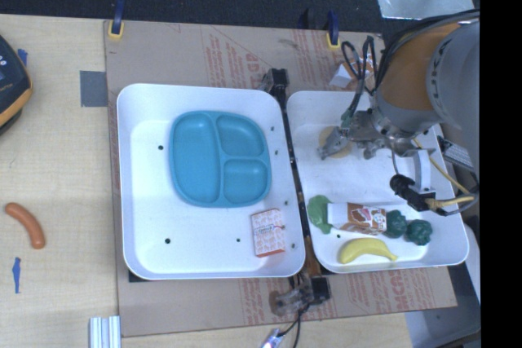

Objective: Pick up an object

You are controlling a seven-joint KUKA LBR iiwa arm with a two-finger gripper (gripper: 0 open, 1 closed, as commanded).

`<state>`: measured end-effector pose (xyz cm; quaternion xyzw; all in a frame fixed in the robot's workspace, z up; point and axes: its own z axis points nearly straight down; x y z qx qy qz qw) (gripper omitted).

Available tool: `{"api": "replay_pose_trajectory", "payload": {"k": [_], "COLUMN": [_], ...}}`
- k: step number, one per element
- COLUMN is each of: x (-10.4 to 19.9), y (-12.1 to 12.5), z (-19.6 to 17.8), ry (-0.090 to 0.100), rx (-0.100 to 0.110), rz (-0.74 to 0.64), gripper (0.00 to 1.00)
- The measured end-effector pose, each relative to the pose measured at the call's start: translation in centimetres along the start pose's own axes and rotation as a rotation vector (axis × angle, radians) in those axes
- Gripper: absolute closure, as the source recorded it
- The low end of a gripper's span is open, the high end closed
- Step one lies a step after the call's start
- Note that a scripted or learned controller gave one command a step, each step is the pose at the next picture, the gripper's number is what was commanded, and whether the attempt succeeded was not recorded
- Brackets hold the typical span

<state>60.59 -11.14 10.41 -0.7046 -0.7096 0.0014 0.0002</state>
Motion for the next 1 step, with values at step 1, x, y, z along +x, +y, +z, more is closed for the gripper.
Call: {"api": "replay_pose_trajectory", "payload": {"k": [1], "x": [-3.48], "y": [4.05], "z": [1.05], "ry": [0.003], "rx": [-0.002], "rz": [0.003], "gripper": [0.0]}}
